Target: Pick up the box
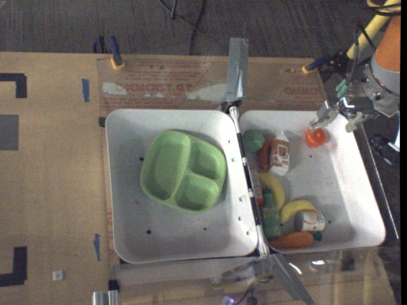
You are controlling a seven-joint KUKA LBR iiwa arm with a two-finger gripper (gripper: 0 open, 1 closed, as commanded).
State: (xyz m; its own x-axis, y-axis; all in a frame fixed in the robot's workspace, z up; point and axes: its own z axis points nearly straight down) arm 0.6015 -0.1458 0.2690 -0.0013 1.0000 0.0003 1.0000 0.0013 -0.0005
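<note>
box (pixel 280 153) label too blurred

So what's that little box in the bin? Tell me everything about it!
The box looks like a small toy carton, mostly white with a reddish-brown top and a reddish patch on its face. It looks like it is lying flat in the right bin, near its upper left. A reddish-brown toy presses against its left side, with a green toy just beyond and a banana just below.

Tan bench top (pixel 51 170), dark carpet (pixel 95 8)
</note>
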